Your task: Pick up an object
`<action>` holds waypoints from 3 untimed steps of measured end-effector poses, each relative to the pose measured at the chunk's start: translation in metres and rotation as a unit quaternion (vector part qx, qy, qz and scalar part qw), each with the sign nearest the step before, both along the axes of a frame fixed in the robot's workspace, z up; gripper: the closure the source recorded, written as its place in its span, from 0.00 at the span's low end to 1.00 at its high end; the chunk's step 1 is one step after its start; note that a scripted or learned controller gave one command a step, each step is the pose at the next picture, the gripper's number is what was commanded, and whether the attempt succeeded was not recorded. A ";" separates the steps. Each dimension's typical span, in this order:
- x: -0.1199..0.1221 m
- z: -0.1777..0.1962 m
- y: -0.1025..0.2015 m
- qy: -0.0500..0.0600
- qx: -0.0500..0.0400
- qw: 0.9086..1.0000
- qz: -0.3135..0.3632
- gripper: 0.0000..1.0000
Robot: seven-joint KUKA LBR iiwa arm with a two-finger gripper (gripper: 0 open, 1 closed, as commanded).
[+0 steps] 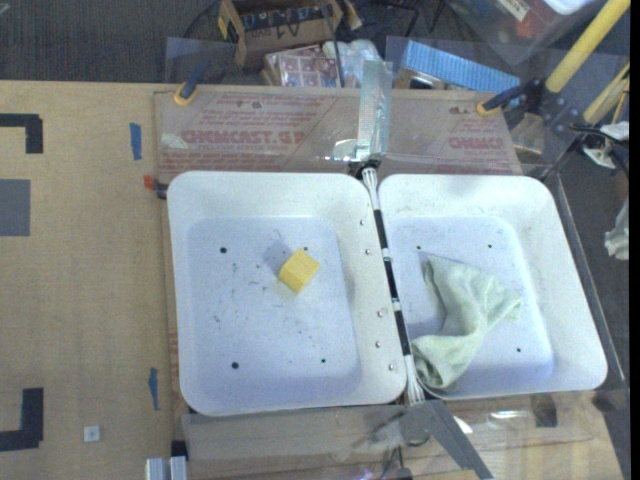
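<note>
Yellow block (299, 271) lies loose near the centre of the left bin (200, 208), at the middle left of the frame. Crumpled pale green cloth (462, 320) occupies the lower left part of the right bin (560, 268), touching the divider side.

Two shallow white bins sit side by side on a tan bench (80, 298): the left bin (190, 203) and the right bin (540, 208). Behind them lies a clear sheet over cardboard (250, 133), with orange clamps (185, 93) at its corners.
</note>
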State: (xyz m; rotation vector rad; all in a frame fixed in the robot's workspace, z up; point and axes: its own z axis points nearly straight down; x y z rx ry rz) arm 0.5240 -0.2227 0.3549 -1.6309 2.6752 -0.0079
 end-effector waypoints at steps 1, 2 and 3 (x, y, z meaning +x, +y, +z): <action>-0.038 -0.040 0.000 0.003 0.000 0.994 0.112 1.00; -0.043 -0.066 0.000 0.004 0.000 0.966 0.258 1.00; -0.043 -0.018 0.042 0.001 -0.002 0.873 0.488 1.00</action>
